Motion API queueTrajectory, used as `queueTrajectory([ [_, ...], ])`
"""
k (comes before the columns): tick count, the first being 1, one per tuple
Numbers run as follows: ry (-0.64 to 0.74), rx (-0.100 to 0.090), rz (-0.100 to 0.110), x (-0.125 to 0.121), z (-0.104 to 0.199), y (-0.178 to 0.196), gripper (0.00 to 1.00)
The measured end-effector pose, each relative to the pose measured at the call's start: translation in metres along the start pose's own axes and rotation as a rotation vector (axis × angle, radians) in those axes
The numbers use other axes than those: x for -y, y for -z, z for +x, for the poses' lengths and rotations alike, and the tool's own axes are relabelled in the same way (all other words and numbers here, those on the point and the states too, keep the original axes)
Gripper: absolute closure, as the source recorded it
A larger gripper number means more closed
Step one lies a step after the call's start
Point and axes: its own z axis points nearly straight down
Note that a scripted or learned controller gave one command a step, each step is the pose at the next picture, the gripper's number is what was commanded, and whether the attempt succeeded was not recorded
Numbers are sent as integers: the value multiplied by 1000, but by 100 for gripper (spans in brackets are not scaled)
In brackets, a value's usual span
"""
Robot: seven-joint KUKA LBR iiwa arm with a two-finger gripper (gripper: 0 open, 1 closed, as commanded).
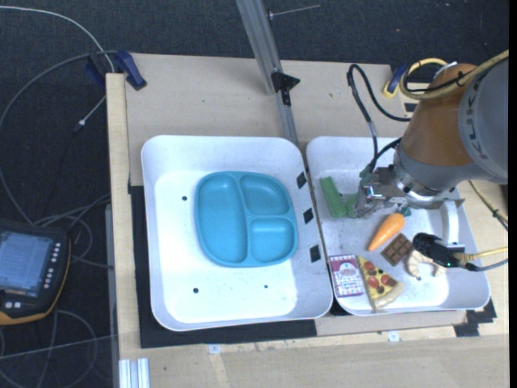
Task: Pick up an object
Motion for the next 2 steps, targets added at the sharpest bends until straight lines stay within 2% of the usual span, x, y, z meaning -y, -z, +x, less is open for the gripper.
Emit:
queueTrajectory([
  [2, 3, 0, -4, -13, 9, 118, 100],
])
